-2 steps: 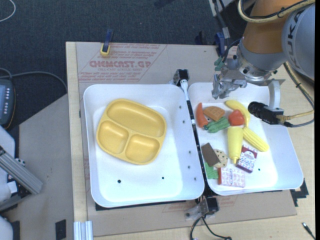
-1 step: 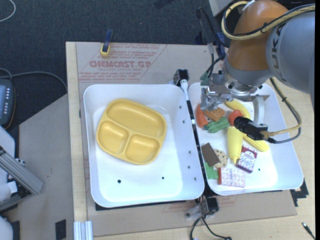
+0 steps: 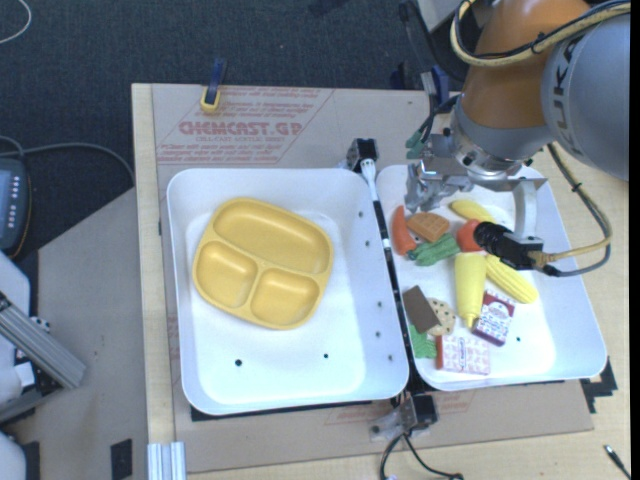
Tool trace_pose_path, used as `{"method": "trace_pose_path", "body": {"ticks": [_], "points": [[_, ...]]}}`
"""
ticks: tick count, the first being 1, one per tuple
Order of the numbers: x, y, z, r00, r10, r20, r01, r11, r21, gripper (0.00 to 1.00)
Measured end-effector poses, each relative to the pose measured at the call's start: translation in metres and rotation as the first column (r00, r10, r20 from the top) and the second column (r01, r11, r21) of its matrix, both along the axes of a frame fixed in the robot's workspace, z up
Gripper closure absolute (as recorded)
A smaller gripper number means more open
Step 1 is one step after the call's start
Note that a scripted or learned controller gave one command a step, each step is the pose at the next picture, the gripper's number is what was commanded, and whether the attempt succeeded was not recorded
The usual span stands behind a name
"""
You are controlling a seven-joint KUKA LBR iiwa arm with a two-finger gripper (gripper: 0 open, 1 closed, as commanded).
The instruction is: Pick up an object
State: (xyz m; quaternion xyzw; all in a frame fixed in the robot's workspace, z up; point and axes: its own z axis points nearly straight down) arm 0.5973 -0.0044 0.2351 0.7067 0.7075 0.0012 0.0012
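My orange-banded wrist [image 3: 515, 63] looms closest to the lens, hanging over the far end of the right bin [image 3: 580, 338], which I'll use as my landmark. Below it my end effector [image 3: 432, 186] dips toward that bin's far left corner; whether it is spread or pressed together I cannot tell, and nothing shows pinched in it. The toy food is heaped in the right bin, probably as a pool of things to grab, while the bin to its left [image 3: 190, 268] carries just a yellow divided plate [image 3: 262, 261]. Just beneath my end effector, toward the bin's near side, lie a tan cracker piece [image 3: 428, 226] and green bits [image 3: 432, 253], my likeliest target. Nearer the bin's middle stand a yellow bottle [image 3: 468, 283], a corn cob [image 3: 510, 281] and a small red packet [image 3: 494, 320]. Both bins sit on the worktop [image 3: 150, 168].
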Motion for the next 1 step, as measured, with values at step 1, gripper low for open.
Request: {"method": "trace_pose_path", "body": {"ticks": [1], "points": [[0.0041, 0.0105, -0.0062, 1.000, 0.000, -0.002, 0.000, 1.000, 0.000, 1.00]]}}
